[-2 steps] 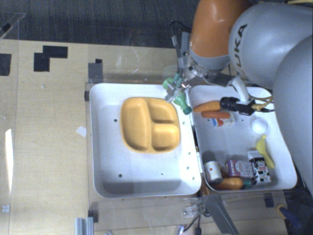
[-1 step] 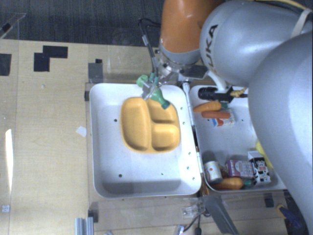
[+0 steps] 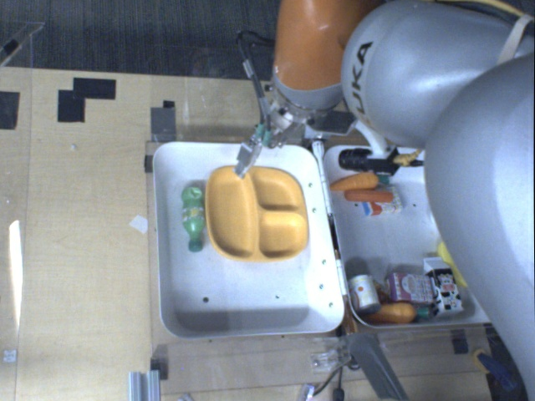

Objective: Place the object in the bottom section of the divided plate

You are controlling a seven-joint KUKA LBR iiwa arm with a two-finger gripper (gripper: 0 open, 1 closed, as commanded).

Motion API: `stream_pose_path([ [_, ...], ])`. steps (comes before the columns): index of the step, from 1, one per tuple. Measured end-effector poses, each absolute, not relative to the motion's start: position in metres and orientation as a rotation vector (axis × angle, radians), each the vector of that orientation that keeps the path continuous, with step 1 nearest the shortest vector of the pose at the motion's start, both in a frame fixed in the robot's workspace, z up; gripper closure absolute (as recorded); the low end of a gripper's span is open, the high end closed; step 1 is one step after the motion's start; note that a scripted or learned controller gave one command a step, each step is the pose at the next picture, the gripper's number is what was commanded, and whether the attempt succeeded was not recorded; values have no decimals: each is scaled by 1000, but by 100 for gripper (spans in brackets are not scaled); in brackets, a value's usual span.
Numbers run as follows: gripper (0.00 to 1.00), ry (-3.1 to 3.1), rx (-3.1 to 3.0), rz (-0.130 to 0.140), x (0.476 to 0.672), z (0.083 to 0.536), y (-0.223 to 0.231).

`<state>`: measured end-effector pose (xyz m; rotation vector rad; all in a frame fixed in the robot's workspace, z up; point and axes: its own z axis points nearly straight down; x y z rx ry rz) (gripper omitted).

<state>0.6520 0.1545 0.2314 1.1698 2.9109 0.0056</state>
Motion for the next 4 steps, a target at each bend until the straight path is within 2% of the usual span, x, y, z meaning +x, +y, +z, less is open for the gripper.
stream_pose_path([
  [1,100,2910,1162,10,654,241,156],
  [2,0,2910,1161,10,654,241,156],
  [3,100,2908,1153,14,656,252,158],
  [4,0,2909,1153,14,656,251,158],
])
